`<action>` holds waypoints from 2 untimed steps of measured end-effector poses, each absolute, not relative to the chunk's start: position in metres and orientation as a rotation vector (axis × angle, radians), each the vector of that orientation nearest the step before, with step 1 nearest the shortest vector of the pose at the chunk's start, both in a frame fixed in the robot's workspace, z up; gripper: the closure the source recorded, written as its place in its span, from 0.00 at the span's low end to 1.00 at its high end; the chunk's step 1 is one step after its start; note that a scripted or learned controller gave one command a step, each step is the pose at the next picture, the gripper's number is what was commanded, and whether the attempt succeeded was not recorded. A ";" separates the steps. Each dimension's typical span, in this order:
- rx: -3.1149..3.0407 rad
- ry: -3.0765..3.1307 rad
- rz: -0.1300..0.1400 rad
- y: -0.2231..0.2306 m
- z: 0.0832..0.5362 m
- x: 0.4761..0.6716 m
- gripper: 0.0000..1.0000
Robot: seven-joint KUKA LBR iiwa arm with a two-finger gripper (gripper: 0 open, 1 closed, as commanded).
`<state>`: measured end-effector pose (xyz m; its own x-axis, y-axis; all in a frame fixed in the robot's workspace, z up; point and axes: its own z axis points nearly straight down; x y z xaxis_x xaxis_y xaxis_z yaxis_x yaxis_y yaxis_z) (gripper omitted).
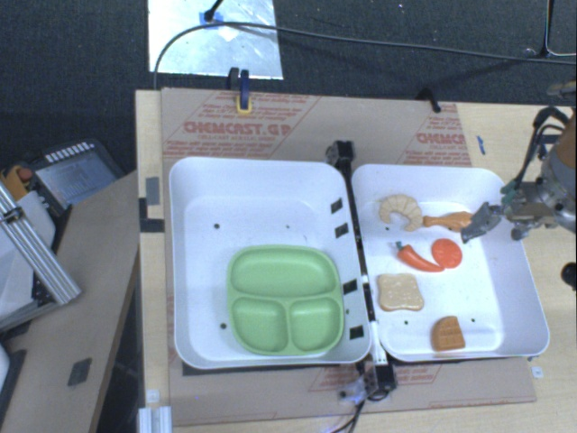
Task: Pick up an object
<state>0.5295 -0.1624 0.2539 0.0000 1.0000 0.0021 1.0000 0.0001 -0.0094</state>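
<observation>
Where the arm reaches over the right bin (518, 278), the gripper (491, 219) hangs with fingers slightly parted, gripping nothing, tip just right of the drumstick (448, 220), tomato (446, 253) nearer.

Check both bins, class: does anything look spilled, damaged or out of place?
Nothing stands out. The green divided plate sits flat in the left bin; the toy foods, such as the croissant and bread slice, lie separately in the right bin.

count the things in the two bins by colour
green: 1, plate
red: 2, pepper, tomato
tan or brown: 4, croissant, drumstick, bread slice, brown chunk
total: 7
</observation>
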 end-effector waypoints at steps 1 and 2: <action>-2.219 -2.226 -0.001 -0.162 0.259 0.532 0.00; -2.219 -2.221 0.002 -0.163 0.197 0.533 0.00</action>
